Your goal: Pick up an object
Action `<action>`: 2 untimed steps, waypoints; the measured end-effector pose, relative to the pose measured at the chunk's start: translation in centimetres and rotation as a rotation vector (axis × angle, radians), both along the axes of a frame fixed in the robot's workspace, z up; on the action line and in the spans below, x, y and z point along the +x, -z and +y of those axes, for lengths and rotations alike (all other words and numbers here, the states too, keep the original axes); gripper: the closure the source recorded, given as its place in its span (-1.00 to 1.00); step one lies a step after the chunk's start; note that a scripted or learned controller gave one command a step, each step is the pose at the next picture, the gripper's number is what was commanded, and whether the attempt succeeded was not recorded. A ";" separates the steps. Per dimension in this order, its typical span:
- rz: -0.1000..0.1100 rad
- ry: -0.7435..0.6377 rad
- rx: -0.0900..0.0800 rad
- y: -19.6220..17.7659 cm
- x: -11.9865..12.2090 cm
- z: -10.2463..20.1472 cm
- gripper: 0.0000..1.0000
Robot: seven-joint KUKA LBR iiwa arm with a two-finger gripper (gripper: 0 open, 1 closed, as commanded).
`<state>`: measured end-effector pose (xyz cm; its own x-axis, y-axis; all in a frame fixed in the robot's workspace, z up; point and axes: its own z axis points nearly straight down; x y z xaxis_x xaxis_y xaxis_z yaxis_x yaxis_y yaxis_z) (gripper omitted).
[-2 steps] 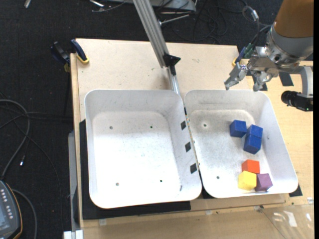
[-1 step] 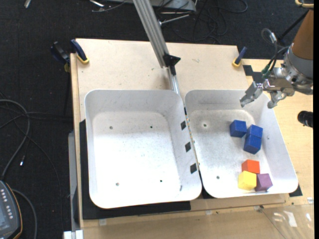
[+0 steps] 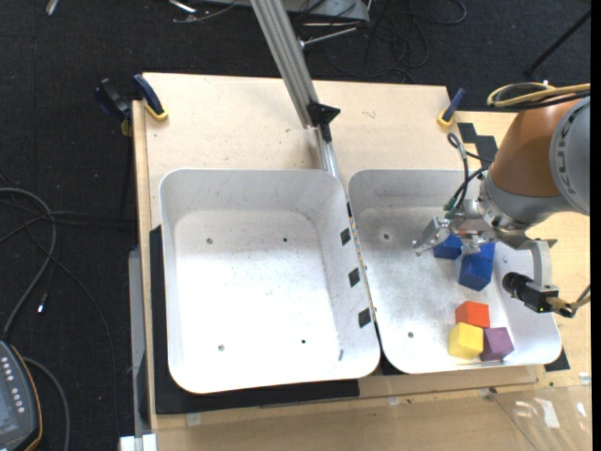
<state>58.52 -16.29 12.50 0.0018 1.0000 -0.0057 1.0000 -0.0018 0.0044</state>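
While the arm (image 3: 540, 163) reaches in over the right bin (image 3: 394, 205), its jaws hang low above the bin floor with a small blue block (image 3: 449, 247) right at their tips; whether they pinch it or stand spread, I cannot tell. A bigger blue block (image 3: 476, 271) lies just beside it. Nearer the front corner sit an orange block (image 3: 473, 313), a yellow block (image 3: 465, 341) and a purple block (image 3: 497, 343), touching one another.
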 end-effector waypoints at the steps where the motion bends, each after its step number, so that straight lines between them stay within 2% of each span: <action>1: -0.025 -0.002 -0.005 0.7 5.0 1.4 -1.00; 2: -0.031 -0.002 -0.005 1.0 6.3 2.5 -1.00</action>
<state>64.84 -13.78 11.55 -0.0003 0.9999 -0.0109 0.9994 0.0007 0.0359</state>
